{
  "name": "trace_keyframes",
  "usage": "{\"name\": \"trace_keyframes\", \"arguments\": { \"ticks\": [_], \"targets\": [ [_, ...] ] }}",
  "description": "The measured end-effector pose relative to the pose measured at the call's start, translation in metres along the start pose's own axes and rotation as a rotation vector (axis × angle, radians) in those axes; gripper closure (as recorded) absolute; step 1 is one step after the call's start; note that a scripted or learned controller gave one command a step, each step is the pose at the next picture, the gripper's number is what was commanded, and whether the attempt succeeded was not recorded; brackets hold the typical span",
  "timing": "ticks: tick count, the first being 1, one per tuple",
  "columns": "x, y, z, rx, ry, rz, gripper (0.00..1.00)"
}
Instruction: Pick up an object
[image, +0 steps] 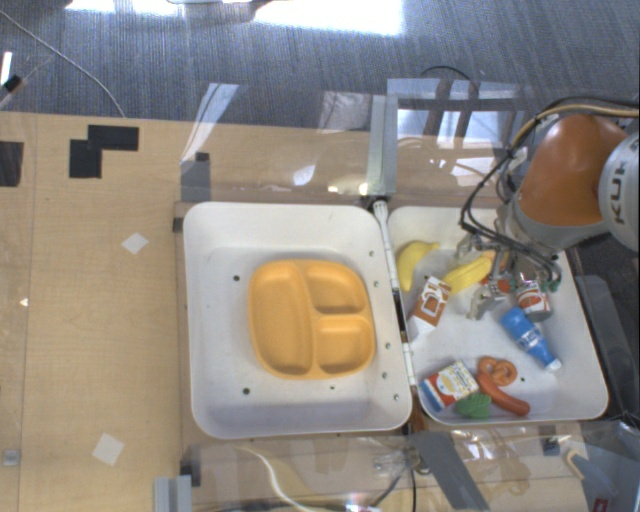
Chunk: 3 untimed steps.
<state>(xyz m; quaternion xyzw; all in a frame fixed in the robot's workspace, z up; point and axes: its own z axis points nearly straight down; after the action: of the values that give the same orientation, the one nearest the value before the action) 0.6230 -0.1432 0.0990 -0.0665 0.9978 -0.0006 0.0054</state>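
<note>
My gripper (492, 293) hangs low over the right bin (590, 400), under the grey arm with its orange band (562, 170). Just left of the gripper lies a yellow banana (466, 272), with a second yellow fruit (412, 257) beyond it. A small red and white can (533, 299) sits right beside the gripper on its right. A blue bottle (528, 337) lies below the can. An orange and white carton (431, 303) lies to the lower left.
The left bin (215, 400) holds a yellow divided plate (310, 318). At the right bin's front lie a snack packet (452, 383), a green piece (477, 406), a brown pretzel (497, 371) and a red sausage (508, 401). A metal divider (392, 290) runs between the bins.
</note>
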Motion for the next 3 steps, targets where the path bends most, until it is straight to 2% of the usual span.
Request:
{"name": "trace_keyframes", "arguments": {
  "ticks": [1,2,3],
  "targets": [
    [-0.05,0.025,-0.004,-0.001,0.014,0.396,0.0],
    [0.011,0.004,-0.001,0.001,0.002,0.295,0.0],
    [-0.036,-0.005,0.011,0.001,0.0,0.224,0.0]
  ]
}}
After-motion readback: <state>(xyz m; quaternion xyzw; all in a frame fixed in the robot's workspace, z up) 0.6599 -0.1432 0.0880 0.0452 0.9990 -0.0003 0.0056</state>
